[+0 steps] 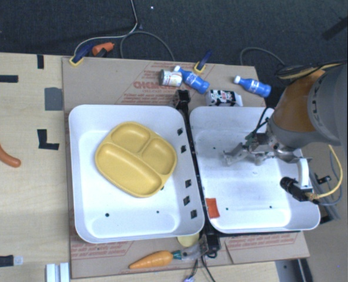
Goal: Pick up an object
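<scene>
My gripper (230, 156) hangs low over the right white bin (250, 216), in its upper middle, pointing left toward the divider between the bins. The grey arm with its orange band (294, 107) reaches in from the right. I see nothing held at the gripper's tip. A yellow divided plate (136, 157) lies in the left white bin (86, 210), well to the left of the gripper.
Beyond the bins' far edge lie a white bottle (171, 77), two blue bottles (195, 81) (253, 86) and a small black-and-white item (224, 98). A toy carrot (152, 259) lies at the front edge, and a toy sausage (5, 153) lies far left. An orange tag (211, 207) sits by the divider.
</scene>
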`<state>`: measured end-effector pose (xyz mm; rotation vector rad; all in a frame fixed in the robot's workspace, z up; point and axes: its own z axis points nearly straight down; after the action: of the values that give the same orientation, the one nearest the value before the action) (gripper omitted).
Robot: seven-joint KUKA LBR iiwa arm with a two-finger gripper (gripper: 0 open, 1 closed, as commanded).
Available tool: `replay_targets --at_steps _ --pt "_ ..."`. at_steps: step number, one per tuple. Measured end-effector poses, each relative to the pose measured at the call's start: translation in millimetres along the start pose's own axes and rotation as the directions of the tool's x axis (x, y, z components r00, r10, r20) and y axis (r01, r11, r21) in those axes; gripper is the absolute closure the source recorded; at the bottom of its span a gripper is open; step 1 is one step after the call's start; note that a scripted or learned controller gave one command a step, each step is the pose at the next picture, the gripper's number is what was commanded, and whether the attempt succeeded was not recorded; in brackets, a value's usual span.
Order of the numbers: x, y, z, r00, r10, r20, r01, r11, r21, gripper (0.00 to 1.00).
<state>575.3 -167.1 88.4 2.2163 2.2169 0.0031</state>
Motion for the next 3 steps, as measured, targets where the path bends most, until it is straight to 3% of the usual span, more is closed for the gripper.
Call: replay_targets --at_steps 1,2,3 --pt "55 98 3 1.000 -0.009 -0.003 0.009 1.000 -0.003 0.00" --pt "70 78 3 1.000 -0.001 -0.001 0.001 1.000 0.004 0.00" --pt "60 94 3 1.000 -0.002 -0.003 0.002 1.000 0.004 0.00"
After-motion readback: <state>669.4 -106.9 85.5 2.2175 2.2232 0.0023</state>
